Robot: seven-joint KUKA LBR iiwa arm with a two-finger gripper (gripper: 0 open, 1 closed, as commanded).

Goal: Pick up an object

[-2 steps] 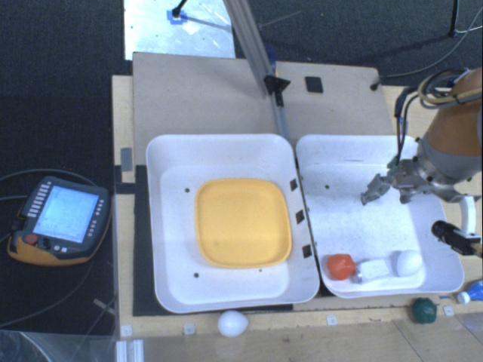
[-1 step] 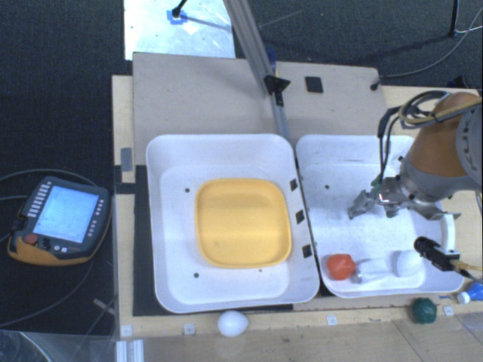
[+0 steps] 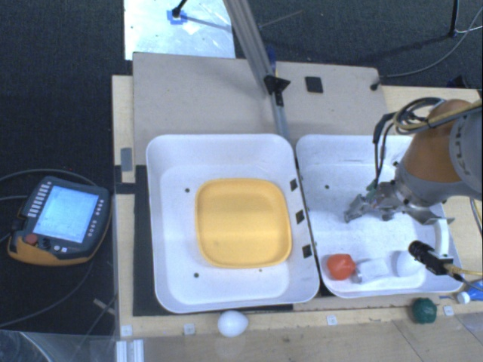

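Red object (image 3: 339, 266) lies below the fingers (image 3: 361, 207).

The bench (image 3: 332, 100) is a light brown board, and it sits on a dark floor (image 3: 60, 66). Two flat white bins lie on it side by side. The left bin (image 3: 170, 225) and the right bin (image 3: 332, 168) touch along the middle. A small black square (image 3: 314, 84) lies on the board behind the right bin. A white egg shape (image 3: 233, 323) rests on the front edge of the bench, just below the left bin. A dark green ball (image 3: 423, 310) sits at the front right, near the corner of the right bin. A hand controller (image 3: 59, 219) with a bright screen lies on the floor to the left of the bench.
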